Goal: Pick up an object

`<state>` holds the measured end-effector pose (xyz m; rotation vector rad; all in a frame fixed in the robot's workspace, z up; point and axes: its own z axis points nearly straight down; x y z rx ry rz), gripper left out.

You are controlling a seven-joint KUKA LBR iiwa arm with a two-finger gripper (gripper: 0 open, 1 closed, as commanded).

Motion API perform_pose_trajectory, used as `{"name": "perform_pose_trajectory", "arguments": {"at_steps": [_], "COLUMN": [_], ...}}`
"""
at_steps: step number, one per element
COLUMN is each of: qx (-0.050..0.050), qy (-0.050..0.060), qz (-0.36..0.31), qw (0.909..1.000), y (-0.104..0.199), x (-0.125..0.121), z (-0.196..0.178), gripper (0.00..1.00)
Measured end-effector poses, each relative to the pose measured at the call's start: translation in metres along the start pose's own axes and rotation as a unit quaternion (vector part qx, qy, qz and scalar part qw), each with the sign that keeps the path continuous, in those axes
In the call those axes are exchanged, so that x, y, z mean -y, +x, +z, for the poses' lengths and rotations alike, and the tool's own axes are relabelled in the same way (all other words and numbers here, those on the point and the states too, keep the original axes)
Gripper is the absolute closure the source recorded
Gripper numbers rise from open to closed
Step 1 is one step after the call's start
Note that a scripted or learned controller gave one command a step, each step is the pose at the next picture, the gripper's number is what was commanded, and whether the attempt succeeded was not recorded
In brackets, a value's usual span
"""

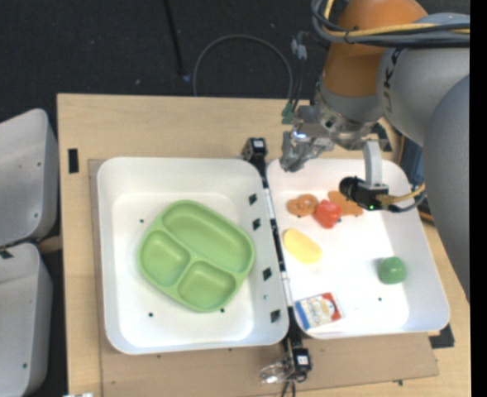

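Dark flooring surrounds a pale wooden counter (177, 110) that carries two shallow white bins side by side. The left bin (119, 304) holds a green divided plate (195, 255), lying flat. The right bin (421, 300) holds the likely things to pick: a yellow lemon-shaped piece (302, 246) near the divider, an orange ring (303, 205) with a red tomato-like piece (328, 213) touching or just beside it, a small green block (391, 270) well apart toward the right wall, and a flat printed packet (318, 309) at the near rim. The tool (293, 157) hangs over the far left corner of the right bin, above the divider; whether it is spread or closed I cannot tell, and nothing is visible in it. These all look like light toy pieces, probably smooth hard plastic, so they may slip; the green block seems the easiest, taken across its opposite sides, with open bin floor all round it. The yellow piece is rounded and could roll. The packet lies flat against the rim and would be hard to get under. The red and orange pair crowd each other, leaving little room between.
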<state>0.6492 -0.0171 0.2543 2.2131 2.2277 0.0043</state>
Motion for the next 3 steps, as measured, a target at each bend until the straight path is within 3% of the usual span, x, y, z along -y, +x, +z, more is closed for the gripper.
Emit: {"name": "perform_pose_trajectory", "arguments": {"at_steps": [2, 3], "qx": [0.000, 0.001], "qy": [0.000, 0.000], "qz": [0.000, 0.002], "qw": [1.0000, 1.0000], "y": [0.106, 0.103], "x": [-0.017, -0.017], "z": [0.022, 0.022], "gripper": [1.00, 0.00]}}
